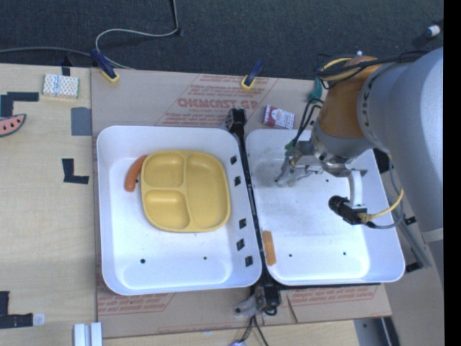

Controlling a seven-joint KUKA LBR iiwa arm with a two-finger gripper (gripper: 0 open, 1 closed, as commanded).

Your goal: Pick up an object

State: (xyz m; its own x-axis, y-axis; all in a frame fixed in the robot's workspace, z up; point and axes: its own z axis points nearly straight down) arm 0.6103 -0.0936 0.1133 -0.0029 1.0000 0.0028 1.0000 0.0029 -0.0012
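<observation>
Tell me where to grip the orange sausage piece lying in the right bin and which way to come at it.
Grip the orange sausage piece across its middle, coming straight down from above. It lies flat and runs lengthwise along the right bin's left wall, almost against it, so one finger probably has little room on that side. The end effector is farther up the bin, apart from it.

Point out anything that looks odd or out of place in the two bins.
Two orange sausage-like pieces sit awkwardly. One is wedged between the yellow plate and the left bin's wall, partly tucked under the plate's rim. The other lies against the right bin's left wall, by the divider. Nothing looks spilled or broken.
</observation>
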